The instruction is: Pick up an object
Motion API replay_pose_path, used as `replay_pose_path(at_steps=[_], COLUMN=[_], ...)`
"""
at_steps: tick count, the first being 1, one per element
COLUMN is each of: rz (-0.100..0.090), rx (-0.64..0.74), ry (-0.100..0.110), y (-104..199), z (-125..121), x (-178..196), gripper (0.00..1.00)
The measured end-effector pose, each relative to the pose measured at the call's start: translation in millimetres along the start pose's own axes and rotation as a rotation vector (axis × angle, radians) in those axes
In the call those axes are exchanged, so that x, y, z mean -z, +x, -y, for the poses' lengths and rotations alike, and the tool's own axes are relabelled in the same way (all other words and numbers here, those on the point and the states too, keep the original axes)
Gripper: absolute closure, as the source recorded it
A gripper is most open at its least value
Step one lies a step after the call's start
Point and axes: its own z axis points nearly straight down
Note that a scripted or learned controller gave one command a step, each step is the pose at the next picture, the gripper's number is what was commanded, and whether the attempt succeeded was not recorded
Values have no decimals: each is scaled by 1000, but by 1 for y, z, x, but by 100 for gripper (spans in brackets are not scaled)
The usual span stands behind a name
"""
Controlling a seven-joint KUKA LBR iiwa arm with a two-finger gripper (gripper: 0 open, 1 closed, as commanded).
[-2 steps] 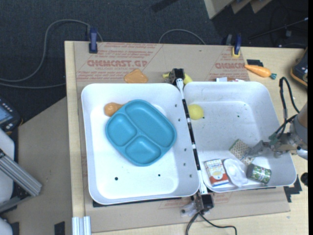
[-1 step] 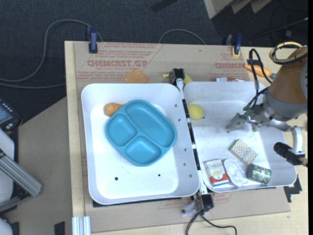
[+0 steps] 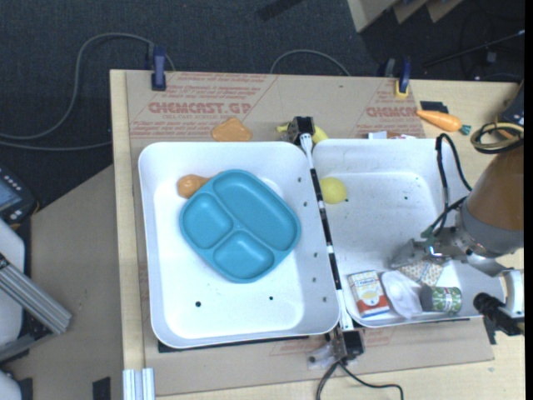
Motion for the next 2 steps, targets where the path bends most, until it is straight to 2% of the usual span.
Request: replay_pose_path(at_steps=[1, 2], rz=[4, 3], rx=[2, 1], ry=[-8, -7], y=[0, 0], z=[-4, -3], x=[11, 11], gripper=[100, 0])
